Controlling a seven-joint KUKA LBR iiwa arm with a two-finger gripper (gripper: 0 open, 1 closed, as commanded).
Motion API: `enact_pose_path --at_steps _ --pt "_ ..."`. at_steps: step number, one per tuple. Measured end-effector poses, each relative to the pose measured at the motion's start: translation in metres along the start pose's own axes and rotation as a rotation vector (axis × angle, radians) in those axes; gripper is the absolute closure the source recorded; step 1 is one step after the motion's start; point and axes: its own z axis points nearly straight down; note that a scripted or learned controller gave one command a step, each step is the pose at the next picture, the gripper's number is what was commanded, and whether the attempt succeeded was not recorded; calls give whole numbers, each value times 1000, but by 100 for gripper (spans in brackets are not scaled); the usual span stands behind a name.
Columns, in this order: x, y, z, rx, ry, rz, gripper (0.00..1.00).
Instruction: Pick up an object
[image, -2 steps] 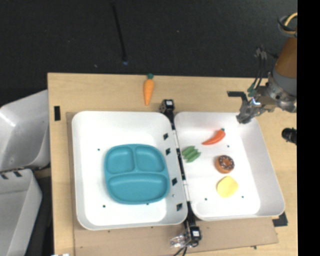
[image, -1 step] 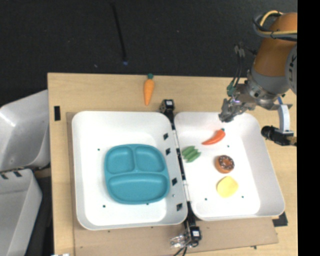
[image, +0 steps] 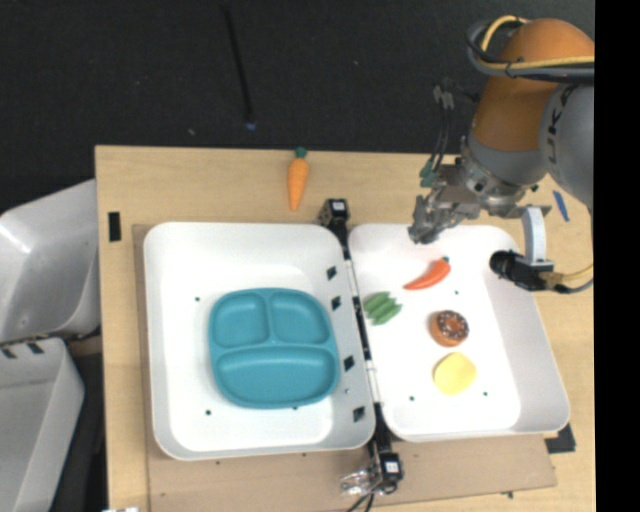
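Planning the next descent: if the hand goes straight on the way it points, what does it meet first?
Probably bare floor of the right bin, short of the red pepper; the hand points down there, though depth is unclear.

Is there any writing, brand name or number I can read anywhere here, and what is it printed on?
"KU": dark letters running down the grey arm casing, cut off at the picture's edge, so the rest of the word cannot be read.
No readable text on the blue divided plate, the two white bins, the toy foods or the wooden bench.
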Motion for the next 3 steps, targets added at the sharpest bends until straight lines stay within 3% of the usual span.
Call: enact_pose_path --at_steps 2,3 --pt "107 8 4 -3 0 0 100" --pt "153 -1 13 0 -1 1 100"
